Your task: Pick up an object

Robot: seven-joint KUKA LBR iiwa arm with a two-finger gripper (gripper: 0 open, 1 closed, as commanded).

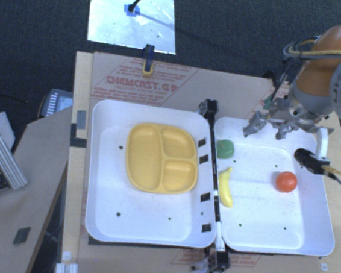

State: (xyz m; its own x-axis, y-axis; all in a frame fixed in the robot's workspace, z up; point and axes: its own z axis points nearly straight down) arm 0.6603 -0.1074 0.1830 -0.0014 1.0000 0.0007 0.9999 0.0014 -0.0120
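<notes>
- I see the arm (338, 66) reaching in over the right bin's (311, 238) far edge, wrist tilted down.
- Its gripper (268, 126) hangs above that far edge, fingers spread and holding nothing.
- In the left bin (98, 216) lies a yellow tray (161, 158), too broad a target, I judge.
- The banana (226, 188) hugs the right bin's left edge; green ball (224, 148) sits in its far left corner.
- I'd descend straight onto the orange ball (286, 181), which lies clear near the right edge.

Yellow divided tray (161, 158) in left bin (98, 216).
</notes>
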